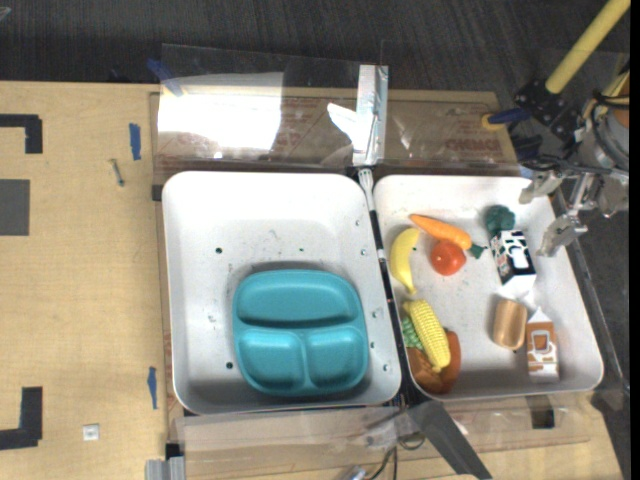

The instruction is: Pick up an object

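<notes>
The right bin holds several toy items: an orange carrot, a red tomato, a yellow banana, a corn cob lying on a brown piece, a green broccoli, a black-and-white box, a copper cup and an orange-and-white carton. My gripper hangs over the bin's upper right edge, just right of the broccoli and the box. It is open with nothing between its fingers.
A teal divided plate lies in the left bin. Clear plastic sheeting stands behind both bins. A yellow pole and cables sit at the upper right, behind the arm.
</notes>
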`<state>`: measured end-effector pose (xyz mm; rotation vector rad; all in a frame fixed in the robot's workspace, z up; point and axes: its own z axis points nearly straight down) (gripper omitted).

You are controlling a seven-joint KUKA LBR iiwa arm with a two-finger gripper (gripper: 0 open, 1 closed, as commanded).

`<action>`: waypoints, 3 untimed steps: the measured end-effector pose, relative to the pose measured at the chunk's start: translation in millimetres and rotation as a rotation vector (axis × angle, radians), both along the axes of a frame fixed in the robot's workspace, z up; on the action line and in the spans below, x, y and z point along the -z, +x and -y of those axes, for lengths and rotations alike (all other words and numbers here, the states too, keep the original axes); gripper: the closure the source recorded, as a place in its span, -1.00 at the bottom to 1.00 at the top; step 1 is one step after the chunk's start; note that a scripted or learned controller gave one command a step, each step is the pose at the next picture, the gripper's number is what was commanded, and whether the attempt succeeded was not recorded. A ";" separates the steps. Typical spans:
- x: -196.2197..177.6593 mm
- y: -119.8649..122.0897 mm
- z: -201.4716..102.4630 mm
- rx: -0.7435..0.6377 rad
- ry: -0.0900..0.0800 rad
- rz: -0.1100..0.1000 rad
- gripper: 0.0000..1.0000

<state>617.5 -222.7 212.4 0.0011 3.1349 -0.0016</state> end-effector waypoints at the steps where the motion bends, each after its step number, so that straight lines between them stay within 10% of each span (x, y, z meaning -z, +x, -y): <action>1: 89.4 -23.4 2.2 0.035 -0.009 0.031 -1.00; 3: 122.3 37.6 -107.0 0.088 -0.004 0.004 -1.00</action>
